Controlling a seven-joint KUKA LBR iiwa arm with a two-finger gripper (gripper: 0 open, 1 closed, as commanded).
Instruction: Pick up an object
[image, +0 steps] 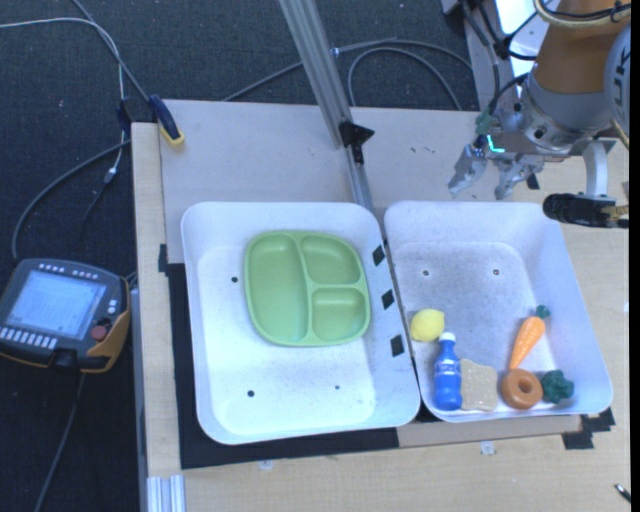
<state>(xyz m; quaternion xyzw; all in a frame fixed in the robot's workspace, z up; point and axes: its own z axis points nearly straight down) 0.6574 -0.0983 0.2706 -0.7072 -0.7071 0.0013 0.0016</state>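
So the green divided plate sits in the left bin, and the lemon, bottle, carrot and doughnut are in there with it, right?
Not quite. The camera view shows the green divided plate alone in the left bin; the lemon, bottle, carrot and doughnut lie in the right bin.

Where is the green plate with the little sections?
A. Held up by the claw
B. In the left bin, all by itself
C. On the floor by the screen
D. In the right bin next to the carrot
B. The green plate lies flat in the left bin with nothing else in there, while the carrot and other toys sit in the right bin.
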